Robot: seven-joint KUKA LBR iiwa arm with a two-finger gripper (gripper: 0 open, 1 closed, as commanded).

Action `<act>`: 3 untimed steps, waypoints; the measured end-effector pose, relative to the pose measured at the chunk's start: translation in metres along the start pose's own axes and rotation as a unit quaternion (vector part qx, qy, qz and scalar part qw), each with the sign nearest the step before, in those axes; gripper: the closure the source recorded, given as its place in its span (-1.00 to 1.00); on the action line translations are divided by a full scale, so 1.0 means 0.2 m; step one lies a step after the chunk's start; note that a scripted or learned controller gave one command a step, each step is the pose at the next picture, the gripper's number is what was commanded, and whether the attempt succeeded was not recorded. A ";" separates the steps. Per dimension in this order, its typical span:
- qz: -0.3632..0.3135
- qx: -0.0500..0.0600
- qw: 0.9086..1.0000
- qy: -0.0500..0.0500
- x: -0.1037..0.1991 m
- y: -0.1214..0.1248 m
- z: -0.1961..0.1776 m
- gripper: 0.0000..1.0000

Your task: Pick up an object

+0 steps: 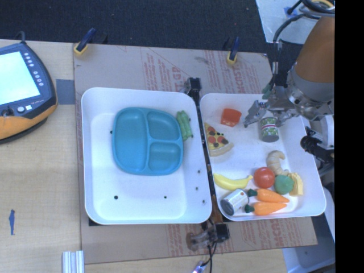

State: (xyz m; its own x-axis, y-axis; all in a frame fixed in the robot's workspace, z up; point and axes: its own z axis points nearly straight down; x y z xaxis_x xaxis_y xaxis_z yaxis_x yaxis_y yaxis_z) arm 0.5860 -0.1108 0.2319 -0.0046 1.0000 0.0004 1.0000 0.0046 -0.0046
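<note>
The two-finger gripper (267,114) is seen over the right white bin (311,169), fingers spread wide, nothing held. A small green-labelled can (269,129) stands just below them, upright. A slip is judged likely: the rounded can could be tipped if one finger touches first.

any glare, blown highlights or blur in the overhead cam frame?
Camera view: the tablet screen at left is blown out to plain white; the white bins are bright but their rims stay readable; the small can beneath the gripper is soft, label unreadable; the metal can shows a bright glint; shadows are faint, light is even.
</note>
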 end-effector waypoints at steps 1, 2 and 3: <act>0.000 0.001 1.000 0.000 -0.08 -0.07 0.66 -1.00; 0.000 0.000 1.000 0.000 -0.14 0.35 0.70 -1.00; 0.000 0.000 1.000 0.000 0.09 0.35 0.70 -1.00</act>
State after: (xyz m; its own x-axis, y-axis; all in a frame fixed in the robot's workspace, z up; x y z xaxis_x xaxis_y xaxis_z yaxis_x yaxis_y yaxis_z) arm 0.6561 -0.0921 0.0918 -0.0054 1.0000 -0.0002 1.0000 0.0054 -0.0056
